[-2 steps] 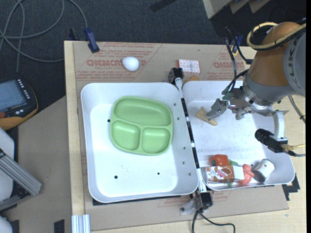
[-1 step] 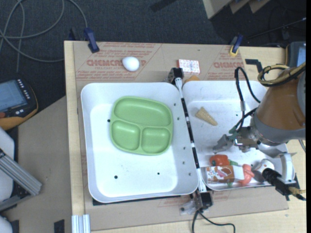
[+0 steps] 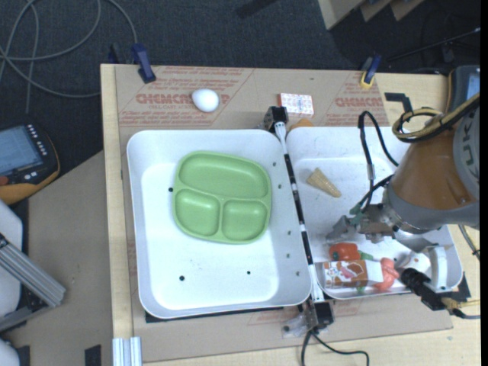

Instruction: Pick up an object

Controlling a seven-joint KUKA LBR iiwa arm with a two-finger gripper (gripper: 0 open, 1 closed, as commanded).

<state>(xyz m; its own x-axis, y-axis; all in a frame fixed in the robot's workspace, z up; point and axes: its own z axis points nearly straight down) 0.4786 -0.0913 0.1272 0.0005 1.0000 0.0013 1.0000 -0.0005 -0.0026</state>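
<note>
In the right bin point(image 3: 427, 147) the arm point(image 3: 435, 181), grey with an orange band, reaches in from the right, and its pincer point(image 3: 358, 227) hangs low over the bin floor, just above a red and white packet point(image 3: 352, 269); whether the pincer is clenched or released cannot be told. The packet lies flat near the bin's front edge, printed with a red tomato-like picture, with a small red piece point(image 3: 389, 273) just beside it on the right. A tan cone point(image 3: 323, 181) lies apart, farther back in the same bin. The left bin point(image 3: 152, 265) carries a green three-part tray point(image 3: 223, 197). Behind the bins, on the surface point(image 3: 229, 82), sit a white egg point(image 3: 204, 99) and a small pink-checked block point(image 3: 296, 104).
</note>
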